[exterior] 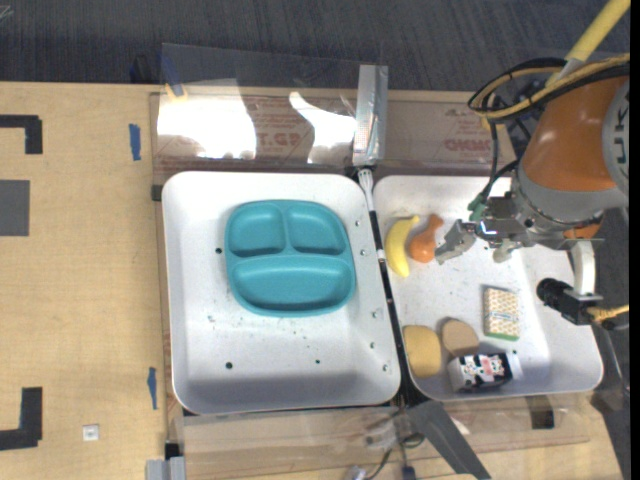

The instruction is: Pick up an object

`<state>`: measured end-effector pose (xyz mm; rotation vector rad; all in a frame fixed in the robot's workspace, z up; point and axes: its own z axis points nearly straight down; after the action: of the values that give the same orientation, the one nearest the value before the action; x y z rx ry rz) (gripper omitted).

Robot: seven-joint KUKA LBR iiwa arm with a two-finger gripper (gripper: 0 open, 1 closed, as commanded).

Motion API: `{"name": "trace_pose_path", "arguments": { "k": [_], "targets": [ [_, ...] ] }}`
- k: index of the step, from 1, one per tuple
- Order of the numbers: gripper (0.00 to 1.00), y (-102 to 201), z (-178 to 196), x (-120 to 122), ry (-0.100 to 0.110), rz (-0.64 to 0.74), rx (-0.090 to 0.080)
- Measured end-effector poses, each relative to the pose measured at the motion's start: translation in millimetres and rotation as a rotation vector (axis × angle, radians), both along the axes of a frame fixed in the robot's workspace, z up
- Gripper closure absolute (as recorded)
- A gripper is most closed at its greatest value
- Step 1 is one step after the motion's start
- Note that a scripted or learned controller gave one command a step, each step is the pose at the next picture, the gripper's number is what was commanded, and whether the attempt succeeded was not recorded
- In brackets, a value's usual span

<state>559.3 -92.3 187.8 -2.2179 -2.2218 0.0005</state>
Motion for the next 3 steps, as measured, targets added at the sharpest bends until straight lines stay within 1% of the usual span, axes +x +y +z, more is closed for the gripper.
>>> {"name": "trace_pose_path", "arguments": {
  "k": [1,2,3],
  "targets": [
    [0.00,12.0,-3.2,75.4,-0.003,0.122,-0.001],
    [0.00,4.9,51.7,109.1,-0.010,0.161,-0.003],
    [0.00,-30.6,-100.1,109.0,-0.007,0.190,-0.003]
  ]
}}
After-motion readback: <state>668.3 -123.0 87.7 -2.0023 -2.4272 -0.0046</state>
